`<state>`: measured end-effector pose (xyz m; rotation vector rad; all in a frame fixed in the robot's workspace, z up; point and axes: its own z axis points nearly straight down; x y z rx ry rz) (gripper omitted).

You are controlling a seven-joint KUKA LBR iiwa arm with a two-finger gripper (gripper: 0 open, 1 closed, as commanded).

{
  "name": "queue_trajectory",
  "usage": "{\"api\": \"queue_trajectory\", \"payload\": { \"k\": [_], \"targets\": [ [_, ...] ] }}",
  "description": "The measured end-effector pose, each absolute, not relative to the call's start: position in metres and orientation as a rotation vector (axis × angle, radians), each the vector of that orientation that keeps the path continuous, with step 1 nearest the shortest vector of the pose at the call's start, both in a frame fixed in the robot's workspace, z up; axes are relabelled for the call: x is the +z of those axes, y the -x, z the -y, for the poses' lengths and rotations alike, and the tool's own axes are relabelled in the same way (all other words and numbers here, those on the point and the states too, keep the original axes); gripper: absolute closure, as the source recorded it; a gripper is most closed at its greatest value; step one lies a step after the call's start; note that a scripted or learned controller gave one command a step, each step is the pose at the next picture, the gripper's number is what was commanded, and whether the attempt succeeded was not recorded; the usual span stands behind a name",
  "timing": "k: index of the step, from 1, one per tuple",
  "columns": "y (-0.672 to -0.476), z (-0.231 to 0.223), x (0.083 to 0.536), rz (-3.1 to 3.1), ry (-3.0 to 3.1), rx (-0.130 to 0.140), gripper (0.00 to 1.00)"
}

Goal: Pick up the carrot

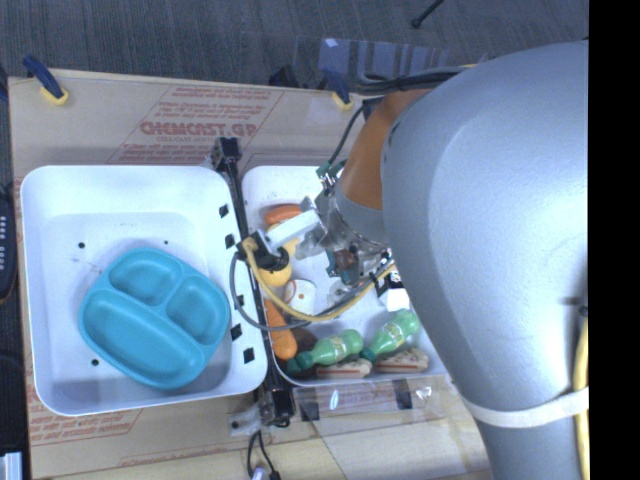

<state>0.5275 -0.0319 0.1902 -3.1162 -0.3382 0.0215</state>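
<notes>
Low by the right bin's (275,180) left wall, carrot (278,330) (orange), probably apart from pincer (345,263), grip unclear

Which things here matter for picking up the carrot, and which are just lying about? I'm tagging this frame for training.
For the job:
carrot, by the right bin's left wall
gripper, down in the right bin

Lying about:
blue divided plate in the left bin
two green toy bottles

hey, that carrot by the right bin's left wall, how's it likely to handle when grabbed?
The carrot looks like rigid toy food, so probably stiff and light. Its tapered round shape may roll or slip. It lies against the bin wall, with other toy food close by, so clearance looks tight.
</notes>
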Motion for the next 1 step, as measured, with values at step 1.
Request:
{"api": "queue_trajectory", "payload": {
  "k": [1],
  "targets": [
    [-0.5275, 0.0319, 0.1902, 0.338, 3.116, 0.022, 0.00]
  ]
}}
